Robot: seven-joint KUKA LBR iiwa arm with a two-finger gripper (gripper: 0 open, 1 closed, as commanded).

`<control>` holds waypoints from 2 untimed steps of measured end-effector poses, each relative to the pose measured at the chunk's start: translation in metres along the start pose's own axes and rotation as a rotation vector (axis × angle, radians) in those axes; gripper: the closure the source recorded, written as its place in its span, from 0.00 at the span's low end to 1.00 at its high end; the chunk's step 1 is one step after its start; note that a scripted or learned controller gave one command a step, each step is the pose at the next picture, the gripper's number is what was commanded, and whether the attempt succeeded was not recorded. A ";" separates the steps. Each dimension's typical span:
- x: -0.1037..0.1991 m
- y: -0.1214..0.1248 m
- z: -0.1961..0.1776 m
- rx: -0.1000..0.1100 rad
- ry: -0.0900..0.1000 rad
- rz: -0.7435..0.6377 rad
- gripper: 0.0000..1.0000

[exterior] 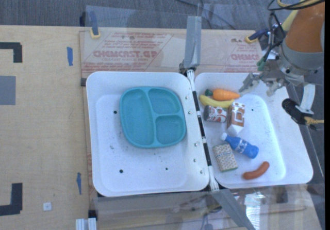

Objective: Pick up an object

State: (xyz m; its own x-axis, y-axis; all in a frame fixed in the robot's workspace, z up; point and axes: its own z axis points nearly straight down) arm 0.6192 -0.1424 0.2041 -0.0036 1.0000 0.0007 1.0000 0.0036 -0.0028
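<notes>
The right bin (291, 164) holds several small items. An orange carrot (225, 94) lies on a yellow banana (211, 101) at the far left. Below them are a small brown can (215, 114) and a brown and white carton (236, 115). Closer to the front lie a blue bottle (243, 146), a speckled tan block (225, 157) and a red sausage (256, 170). My gripper (261, 84) hangs over the bin's far edge, right of the carrot. Its fingers are spread open with nothing between them.
A teal divided plate (153, 116) lies in the left bin (103, 162). A grey divider post (193, 43) rises behind the seam between the bins. Clear panels stand along the back, and cables loop by the arm (304, 33) at the upper right.
</notes>
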 end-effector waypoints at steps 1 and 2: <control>0.020 -0.024 0.095 -0.002 0.000 0.099 0.00; 0.021 -0.012 0.116 -0.006 -0.001 0.027 0.00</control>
State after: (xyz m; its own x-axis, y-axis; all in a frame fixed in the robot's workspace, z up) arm 0.6063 -0.1218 0.0881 0.0235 0.9997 0.0000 0.9997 -0.0235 0.0029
